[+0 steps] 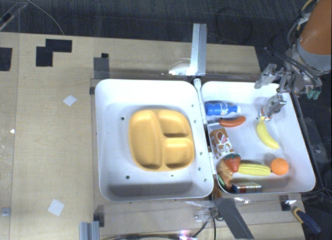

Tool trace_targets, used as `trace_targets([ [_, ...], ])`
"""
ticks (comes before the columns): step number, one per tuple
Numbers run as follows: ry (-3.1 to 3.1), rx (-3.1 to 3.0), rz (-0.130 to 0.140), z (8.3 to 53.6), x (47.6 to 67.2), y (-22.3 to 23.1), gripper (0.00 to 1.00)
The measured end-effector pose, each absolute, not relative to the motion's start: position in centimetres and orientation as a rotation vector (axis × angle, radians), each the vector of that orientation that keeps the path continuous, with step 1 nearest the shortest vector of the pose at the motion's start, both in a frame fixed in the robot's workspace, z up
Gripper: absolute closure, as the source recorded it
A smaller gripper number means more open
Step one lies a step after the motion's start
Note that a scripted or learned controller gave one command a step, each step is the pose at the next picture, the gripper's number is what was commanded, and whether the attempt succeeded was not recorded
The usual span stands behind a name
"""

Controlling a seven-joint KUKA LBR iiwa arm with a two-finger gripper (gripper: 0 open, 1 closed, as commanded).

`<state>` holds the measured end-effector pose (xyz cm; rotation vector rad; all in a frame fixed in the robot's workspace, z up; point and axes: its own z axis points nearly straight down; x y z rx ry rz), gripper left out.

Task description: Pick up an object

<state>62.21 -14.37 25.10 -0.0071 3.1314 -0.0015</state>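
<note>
My gripper [268, 92] hangs over the back right part of the right bin [303, 145], open, with nothing between its fingers. A yellow banana [267, 134] lies just in front of it, its tip close under the nearer finger [273, 105]. Further forward lie an orange ball [279, 166] and a yellow corn cob [253, 169]. Along the bin's left side are a blue bottle [220, 109], a red sausage [232, 121], a brown snack packet [220, 141] and a red and green toy [231, 162].
The left bin [111, 130] holds a yellow divided tray [161, 139]. A metal post [198, 49] stands at the back between the bins. A dark tube [246, 187] lies at the right bin's front edge. Cables run at the far right.
</note>
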Motion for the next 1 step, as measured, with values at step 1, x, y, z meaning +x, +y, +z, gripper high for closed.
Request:
trace_targets([
  [1,3.116,-0.299,-0.005,23.49,62.56,-19.28,0.0],
])
